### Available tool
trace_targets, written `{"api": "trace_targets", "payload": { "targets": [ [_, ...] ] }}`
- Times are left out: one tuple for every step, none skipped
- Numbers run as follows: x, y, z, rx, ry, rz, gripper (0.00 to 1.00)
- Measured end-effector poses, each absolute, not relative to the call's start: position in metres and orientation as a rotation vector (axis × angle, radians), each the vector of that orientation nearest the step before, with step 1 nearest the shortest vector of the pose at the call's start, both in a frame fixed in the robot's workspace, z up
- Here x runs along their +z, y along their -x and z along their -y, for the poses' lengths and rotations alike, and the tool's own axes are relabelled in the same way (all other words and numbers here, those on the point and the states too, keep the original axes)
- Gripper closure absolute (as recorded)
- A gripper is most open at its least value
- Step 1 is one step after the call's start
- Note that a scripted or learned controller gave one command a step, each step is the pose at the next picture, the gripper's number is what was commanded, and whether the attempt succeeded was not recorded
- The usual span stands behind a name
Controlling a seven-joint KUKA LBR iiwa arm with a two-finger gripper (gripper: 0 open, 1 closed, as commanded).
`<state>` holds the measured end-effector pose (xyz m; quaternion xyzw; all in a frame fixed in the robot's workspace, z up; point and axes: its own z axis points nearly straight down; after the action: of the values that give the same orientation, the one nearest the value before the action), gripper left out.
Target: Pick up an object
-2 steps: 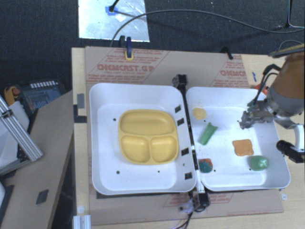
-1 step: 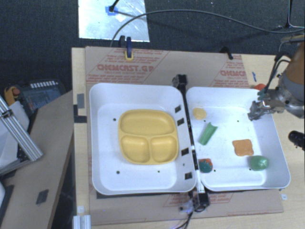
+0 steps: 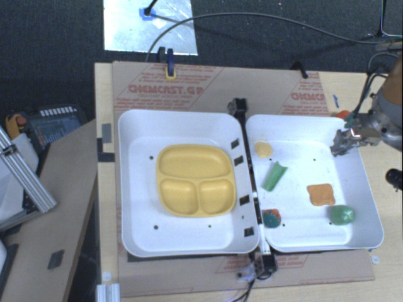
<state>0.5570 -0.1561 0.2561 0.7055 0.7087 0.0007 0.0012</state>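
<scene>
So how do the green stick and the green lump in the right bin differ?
The green stick is long, narrow and flat-sided, lying at a slant near the bin's left side; the green lump is rounded and squat, near the bin's front right corner. The stick is a brighter green, the lump duller and bluish. Both lie loose on the right bin floor, apart from the hand.

We see two shallow white bins side by side, the left bin (image 3: 135,168) bearing a yellow three-compartment plastic tray (image 3: 195,179), the right bin (image 3: 368,222) bearing a pale round piece (image 3: 264,149) at the back left, a green stick-shaped block (image 3: 274,176) just before it, a teal-and-red round toy (image 3: 271,218) at the front left, an orange flat square slab (image 3: 322,194) right of centre, a green rounded lump (image 3: 342,215) just before it, the grey two-finger gripper (image 3: 343,142) over the right bin's back right rim.
</scene>
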Motion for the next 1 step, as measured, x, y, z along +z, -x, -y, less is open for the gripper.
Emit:
{"api": "trace_targets", "payload": {
  "targets": [
    [0.2592, -0.5508, 0.0973, 0.003, -2.212, -2.229, 1.00]
  ]
}}
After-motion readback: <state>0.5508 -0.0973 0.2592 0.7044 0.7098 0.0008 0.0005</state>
